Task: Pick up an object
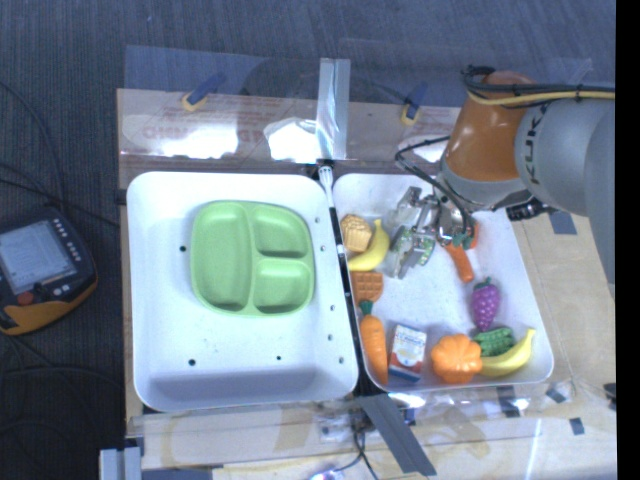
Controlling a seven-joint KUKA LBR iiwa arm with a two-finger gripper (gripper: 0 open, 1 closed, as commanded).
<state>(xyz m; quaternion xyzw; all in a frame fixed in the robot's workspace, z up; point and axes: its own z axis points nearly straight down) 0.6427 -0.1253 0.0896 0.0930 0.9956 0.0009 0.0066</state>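
The grey arm with its orange band is seen reaching in over the right-hand shallow white bin [530, 298], and the metal claw [412, 240] is hung low in that bin's upper middle. Whether the claw is spread or closed cannot be told from here, and nothing is seen clamped in it, so the pick is judged not yet done: a grasp and a lift are both left. The likeliest target is judged to be the yellow plastic banana [370, 250], which is found just beside the claw on its left, lying against a tan toy corn cob [355, 231] near the divider. On the claw's other side, a small orange toy carrot [460, 260] is laid close by, tilted. Further down the bin a purple grape bunch [484, 302], a second yellow banana [512, 356], an orange toy pumpkin [456, 358], a small white carton [407, 350] and a long orange carrot [372, 342] are spread well apart from the claw. In the left-hand white bin [170, 368] a green sectioned plastic tray [250, 258] is rested, untouched.
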